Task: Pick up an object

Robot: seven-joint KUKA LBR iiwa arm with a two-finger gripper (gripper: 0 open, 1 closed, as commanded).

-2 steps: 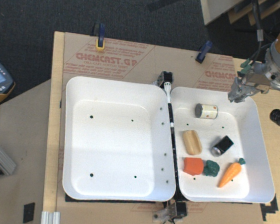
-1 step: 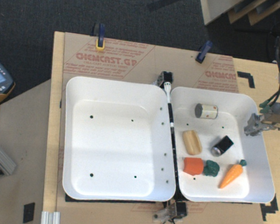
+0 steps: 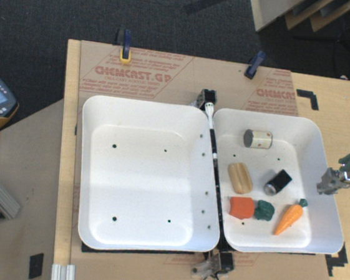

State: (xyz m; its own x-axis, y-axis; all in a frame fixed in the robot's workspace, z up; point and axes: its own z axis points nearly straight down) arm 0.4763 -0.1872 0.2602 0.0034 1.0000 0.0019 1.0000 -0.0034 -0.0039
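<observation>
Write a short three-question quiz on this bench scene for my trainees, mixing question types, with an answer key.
1. True or false: all the loose objects lie in the right bin.
2. Which object lies nearest the gripper? A) carrot B) bread roll C) can
3. Name the item touching the orange-red block on its right side.

Key: 1. True. 2. A. 3. The dark green piece.
</observation>
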